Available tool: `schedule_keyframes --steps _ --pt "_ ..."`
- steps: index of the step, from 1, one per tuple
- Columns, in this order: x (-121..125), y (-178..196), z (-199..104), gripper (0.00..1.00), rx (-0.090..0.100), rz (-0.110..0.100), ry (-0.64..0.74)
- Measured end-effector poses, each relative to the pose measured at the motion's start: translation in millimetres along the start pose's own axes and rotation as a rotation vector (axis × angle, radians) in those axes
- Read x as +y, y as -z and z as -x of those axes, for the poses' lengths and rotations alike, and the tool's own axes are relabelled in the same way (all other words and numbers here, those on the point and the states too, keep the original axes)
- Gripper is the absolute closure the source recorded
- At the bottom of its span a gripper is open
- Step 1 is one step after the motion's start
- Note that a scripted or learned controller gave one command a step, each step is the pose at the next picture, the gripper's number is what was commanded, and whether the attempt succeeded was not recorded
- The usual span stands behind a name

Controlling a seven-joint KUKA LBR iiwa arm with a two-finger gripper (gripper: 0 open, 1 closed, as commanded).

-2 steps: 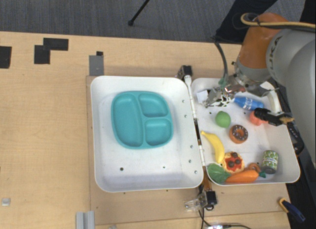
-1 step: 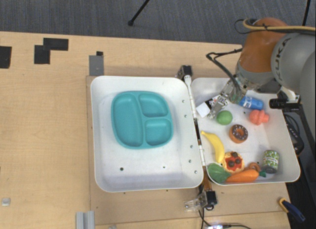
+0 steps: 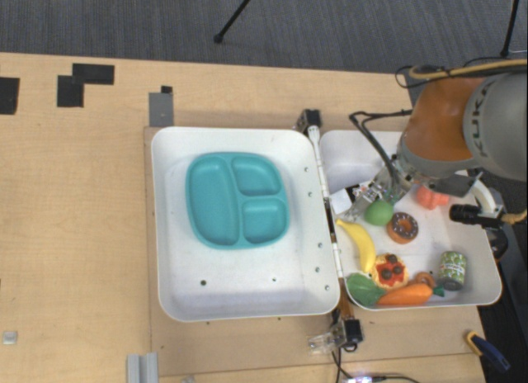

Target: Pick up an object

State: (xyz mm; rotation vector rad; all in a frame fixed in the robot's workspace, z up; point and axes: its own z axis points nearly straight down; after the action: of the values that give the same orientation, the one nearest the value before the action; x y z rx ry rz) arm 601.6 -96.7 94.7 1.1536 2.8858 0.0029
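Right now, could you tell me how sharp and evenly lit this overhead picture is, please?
Camera view: light is soft and even, with faint shadows inside the left bin; the teal tray is crisp; white glare washes out the right bin's far corner; the gripper area looks small and muddled; the bench edges bow slightly.

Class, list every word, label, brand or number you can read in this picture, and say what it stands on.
"KU": the large letters on the grey arm, cut off by the picture's edge.
The label on the small green can in the right bin: too small and blurred to read.
Nothing readable on the teal divided plate or the left bin.
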Motion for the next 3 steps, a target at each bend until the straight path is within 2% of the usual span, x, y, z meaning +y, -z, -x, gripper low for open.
schedule_keyframes --steps 1,2,3 --pt "34.2 -3.4 32.5 0.0 0.008 -0.011 -0.037" --pt "-39.2 -0.1 -14.9 0.0 0.009 0.0 -0.139" --pt "-23.6 0.4 -21.8 0.0 0.004 -0.001 0.03"
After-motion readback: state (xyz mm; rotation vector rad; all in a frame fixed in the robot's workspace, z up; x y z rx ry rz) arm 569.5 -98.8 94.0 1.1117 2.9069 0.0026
